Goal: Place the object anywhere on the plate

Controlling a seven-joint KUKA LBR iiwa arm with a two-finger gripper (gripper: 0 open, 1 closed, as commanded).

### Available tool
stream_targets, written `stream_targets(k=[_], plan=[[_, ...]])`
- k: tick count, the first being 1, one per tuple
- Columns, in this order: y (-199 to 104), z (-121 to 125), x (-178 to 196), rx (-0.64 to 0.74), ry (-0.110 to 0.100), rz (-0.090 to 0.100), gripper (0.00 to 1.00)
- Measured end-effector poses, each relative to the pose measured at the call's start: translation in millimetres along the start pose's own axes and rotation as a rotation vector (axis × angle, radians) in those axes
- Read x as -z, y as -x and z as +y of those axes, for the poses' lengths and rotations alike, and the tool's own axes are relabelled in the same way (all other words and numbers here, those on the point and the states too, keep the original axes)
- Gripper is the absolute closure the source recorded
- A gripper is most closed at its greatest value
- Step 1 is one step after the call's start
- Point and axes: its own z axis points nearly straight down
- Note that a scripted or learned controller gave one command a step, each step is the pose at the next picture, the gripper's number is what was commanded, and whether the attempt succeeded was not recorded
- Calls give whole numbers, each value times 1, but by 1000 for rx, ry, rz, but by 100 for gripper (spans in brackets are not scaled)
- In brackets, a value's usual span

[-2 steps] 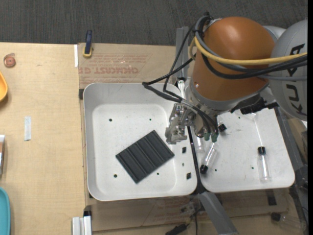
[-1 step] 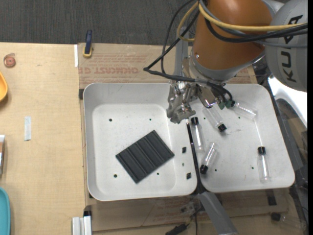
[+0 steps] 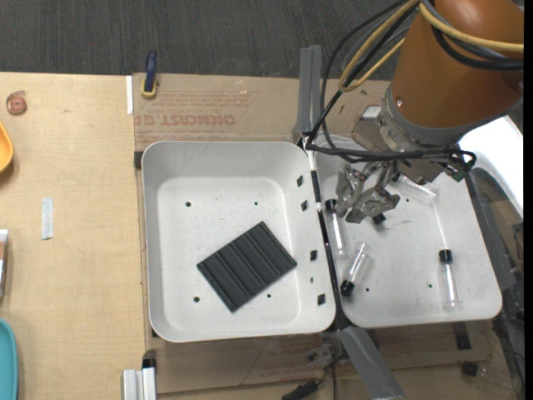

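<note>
Nearest the camera's lower edge, the table [image 3: 75, 323] carries two shallow white bins side by side. The left bin [image 3: 166, 307] holds one dark ribbed plate [image 3: 247, 265], a flat rectangle lying at a slant near the bin's middle, nothing on it.

The right bin [image 3: 400, 302] holds clear tubes with black caps; four can be counted. One tube [image 3: 449, 278] lies near the right wall, black end pointing away from the camera. A second [image 3: 355, 268] lies tilted near the bin's left side, its black cap at the near end. A third [image 3: 336, 223] runs along the left wall, just beside the divide between the bins. A fourth [image 3: 415, 187] lies farther back, partly under the arm.

Above the far half of the right bin hangs the pincer [image 3: 366, 202], beneath the orange band [image 3: 458, 52] of the arm. Whether its fingers are spread or pressed together cannot be told; the metal parts blur together. No tube is visibly between them.
</note>
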Motion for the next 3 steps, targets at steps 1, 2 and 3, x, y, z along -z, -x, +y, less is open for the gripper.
stream_targets(k=[1, 2, 3], plan=[[60, 75, -36, 60, 2, 2, 100], [101, 105, -7, 48, 1, 0, 100], [101, 105, -7, 47, 1, 1, 0]])
